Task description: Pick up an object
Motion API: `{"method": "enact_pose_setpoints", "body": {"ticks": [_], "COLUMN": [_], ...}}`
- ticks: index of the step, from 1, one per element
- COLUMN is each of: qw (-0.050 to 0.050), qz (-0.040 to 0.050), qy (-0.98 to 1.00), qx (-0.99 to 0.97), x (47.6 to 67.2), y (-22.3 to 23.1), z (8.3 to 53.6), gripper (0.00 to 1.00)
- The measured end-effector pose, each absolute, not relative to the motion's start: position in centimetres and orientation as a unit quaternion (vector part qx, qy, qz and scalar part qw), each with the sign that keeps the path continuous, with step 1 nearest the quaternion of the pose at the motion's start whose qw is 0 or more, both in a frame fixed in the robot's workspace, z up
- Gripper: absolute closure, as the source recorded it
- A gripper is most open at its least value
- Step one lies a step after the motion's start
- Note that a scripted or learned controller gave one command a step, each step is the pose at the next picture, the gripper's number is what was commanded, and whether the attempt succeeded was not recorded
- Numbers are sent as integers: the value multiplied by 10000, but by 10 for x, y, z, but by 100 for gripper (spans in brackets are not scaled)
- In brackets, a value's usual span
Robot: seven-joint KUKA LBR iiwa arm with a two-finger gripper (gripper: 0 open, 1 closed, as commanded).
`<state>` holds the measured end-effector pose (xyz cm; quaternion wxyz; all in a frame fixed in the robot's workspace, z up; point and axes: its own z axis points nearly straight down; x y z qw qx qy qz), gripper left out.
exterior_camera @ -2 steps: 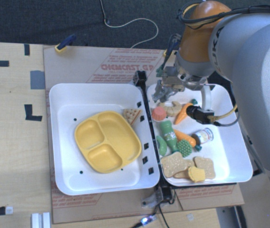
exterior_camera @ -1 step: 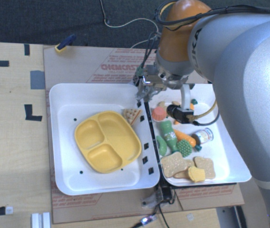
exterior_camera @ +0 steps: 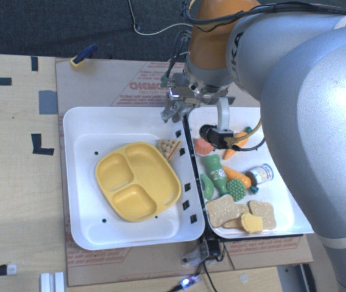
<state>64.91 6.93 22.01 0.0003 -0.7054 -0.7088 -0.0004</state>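
As the gripper point(exterior_camera: 175, 112) hangs over the far end of the left bin point(exterior_camera: 75, 163), close to the wall it shares with its neighbour, the camera view does not let me tell how far open it is, and nothing shows in its hold. The nearest candidate, a waffle-patterned cracker point(exterior_camera: 169, 146), lies just nearside of it, at the corner of the yellow tray point(exterior_camera: 137, 181). A good pick would likely descend squarely over the cracker, clear of the tray's rim and the bin wall.

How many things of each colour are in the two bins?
Yellow: 2, plate and chunk
Tan: 3, waffle and bread slices
Green pieces: 3
Orange pieces: 2
Pink piece: 1
Silver can: 1
Total: 12
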Motion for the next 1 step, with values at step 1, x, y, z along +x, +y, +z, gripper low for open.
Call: {"method": "enact_pose_setpoints", "body": {"ticks": [1], "qw": [7], "qz": [2], "qy": [-7083], "qx": [-7059], "x": [644], "y": [84], "z": [229], "gripper": [100]}}
